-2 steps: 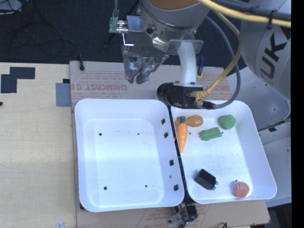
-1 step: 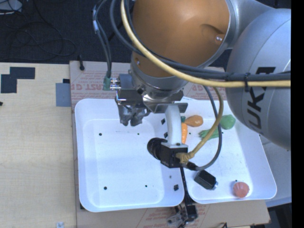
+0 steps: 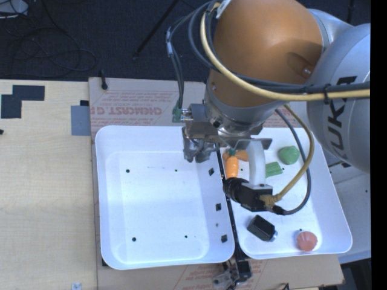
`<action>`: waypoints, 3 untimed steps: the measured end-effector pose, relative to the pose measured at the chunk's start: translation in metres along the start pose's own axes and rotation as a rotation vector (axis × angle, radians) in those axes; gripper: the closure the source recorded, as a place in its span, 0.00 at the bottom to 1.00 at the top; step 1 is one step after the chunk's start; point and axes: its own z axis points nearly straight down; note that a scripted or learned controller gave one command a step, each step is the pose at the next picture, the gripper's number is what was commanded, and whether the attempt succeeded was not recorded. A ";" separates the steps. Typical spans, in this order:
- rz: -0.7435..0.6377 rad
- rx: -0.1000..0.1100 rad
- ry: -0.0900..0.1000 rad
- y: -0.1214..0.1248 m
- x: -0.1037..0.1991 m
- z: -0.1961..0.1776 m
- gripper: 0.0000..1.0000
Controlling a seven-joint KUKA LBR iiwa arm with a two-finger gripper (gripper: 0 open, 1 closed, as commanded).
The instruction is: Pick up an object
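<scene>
- Orange-banded arm [image 3: 266,35] is looming over the right bin [image 3: 338,222].
- Claw [image 3: 233,162] is closing around an orange carrot-like piece [image 3: 231,164], pinched between its fingers.
- Black block [image 3: 262,228] is lying below it.

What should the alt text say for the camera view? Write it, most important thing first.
A grey and orange robot arm reaches down over two shallow white bins, its gripper near the divider. The right bin holds an orange piece, green pieces, a black block and a pink ball.

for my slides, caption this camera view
KUKA arm lowers its gripper over the right bin holding scattered small objects.
</scene>
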 end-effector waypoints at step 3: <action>-0.006 -0.009 0.004 0.041 0.007 -0.082 1.00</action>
